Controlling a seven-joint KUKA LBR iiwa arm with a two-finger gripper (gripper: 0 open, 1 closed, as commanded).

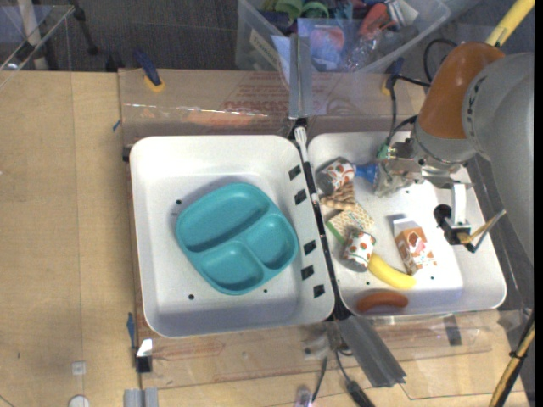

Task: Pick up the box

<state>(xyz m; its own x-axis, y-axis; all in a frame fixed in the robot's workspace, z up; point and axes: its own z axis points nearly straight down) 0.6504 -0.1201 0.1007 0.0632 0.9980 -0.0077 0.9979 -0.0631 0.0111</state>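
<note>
The box [411, 244] is a small white and orange carton lying in the right bin [484, 282], towards its front right. My gripper [394, 175] hangs over the back of that bin, up and to the left of the box and apart from it. The grey arm with its orange band [458, 87] comes in from the upper right.
Around the box lie a banana [391, 273], two printed cups [338, 175] [360, 247], a checked wrapper [345, 210], a small blue item [366, 174] and a red sausage [383, 301] at the front rim. A teal divided plate [236, 237] sits in the left bin [157, 164]. A clear tub of toys [339, 7] stands behind.
</note>
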